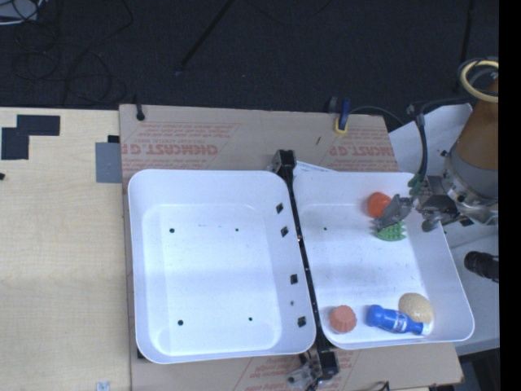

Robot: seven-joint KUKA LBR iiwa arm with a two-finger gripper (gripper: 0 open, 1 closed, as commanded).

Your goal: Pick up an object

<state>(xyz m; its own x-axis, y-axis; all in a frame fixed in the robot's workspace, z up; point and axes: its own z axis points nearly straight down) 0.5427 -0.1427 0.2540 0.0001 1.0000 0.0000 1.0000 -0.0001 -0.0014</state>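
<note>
The right bin point(440, 259) holds several small objects. An orange-red ball point(376, 203) lies near its far right side, with a green spiky piece point(391, 233) just in front of it. Along the near edge lie a salmon round piece point(343, 318), a blue bottle point(391, 320) on its side and a beige ball point(416, 306). My gripper point(411, 210) reaches in from the right. It is low over the bin's right part, right beside the orange-red ball and above the green piece. I see nothing held in it.
The left bin point(146, 218) stands beside the right one, with a black divider strip point(295, 243) between them. Both sit on a cardboard sheet point(212, 141). The arm's orange band point(480, 129) rises at the right edge, with cables point(422, 149) near it.
</note>
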